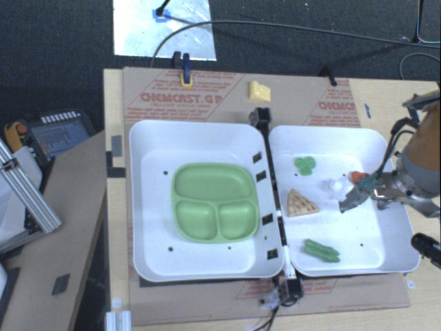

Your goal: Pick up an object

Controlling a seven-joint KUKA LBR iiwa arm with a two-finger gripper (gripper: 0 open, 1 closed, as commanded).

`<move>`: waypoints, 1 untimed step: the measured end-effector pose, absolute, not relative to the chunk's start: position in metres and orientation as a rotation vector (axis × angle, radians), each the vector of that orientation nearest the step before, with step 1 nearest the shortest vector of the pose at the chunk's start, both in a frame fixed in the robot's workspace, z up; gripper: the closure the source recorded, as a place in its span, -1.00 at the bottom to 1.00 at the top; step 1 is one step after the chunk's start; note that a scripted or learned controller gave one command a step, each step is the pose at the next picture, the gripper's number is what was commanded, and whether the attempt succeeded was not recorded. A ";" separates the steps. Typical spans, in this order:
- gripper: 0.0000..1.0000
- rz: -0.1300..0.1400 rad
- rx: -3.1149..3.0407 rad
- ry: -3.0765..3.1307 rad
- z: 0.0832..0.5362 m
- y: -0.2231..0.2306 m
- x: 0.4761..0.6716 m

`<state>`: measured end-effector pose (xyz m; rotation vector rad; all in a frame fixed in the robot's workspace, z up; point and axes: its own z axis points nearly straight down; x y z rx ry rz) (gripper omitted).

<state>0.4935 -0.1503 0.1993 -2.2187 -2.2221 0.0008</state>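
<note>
- Dark carpeted floor surrounds the worktop (386,95), which carries a cardboard sheet and two shallow white bins side by side.
- Hand (353,200): reaches in from the right, low over the right bin (372,143); tip points left and slightly down. Cannot tell how far the fingers are parted; nothing is seen between them.
- Small clear/white object (335,185): just beside the hand's tip, up and to the left; contact cannot be told.
- Small red-orange piece (358,177): just above the hand, near the bin's right half.
- Triangular pizza-slice toy (301,203): left of the hand, near but apart, lying flat on the bin floor.
- Green broccoli-like piece (304,163): toward the far side of the right bin, well apart from the hand.
- Green bean-pod toy (322,250): near edge of the right bin, below the hand.
- Left bin (148,143): holds a green divided tray (213,202), three compartments.
- Yellow block (260,91): on the cardboard beyond the bins.
</note>
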 end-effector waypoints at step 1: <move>-1.00 0.001 -2.217 -2.221 0.147 -0.140 0.490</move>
